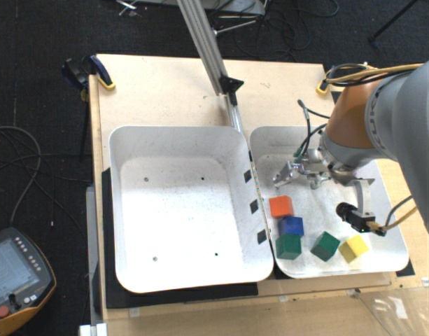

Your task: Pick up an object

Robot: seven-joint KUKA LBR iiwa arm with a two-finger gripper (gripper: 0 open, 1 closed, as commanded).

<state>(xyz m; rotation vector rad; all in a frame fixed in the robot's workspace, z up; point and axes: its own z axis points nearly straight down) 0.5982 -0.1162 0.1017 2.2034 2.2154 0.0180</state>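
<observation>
Several blocks lie at the front of the right bin (270, 142): an orange block (280, 206), a blue block (292, 225) just in front of it, a dark green block (288, 246), a lighter green block (325, 246) and a yellow block (353, 248). My gripper (295, 180) hangs over the middle of that bin, just behind and slightly right of the orange block. It is open, with nothing between its fingers. The grey arm and its orange band come in from the right.
The left bin (123, 145) sits beside the right one. A slanted aluminium post (204, 37) ends at the bins' shared back edge. A black cable fitting (354, 218) hangs over the right bin near the yellow block. Clamps (95, 68) grip the bench's back corners.
</observation>
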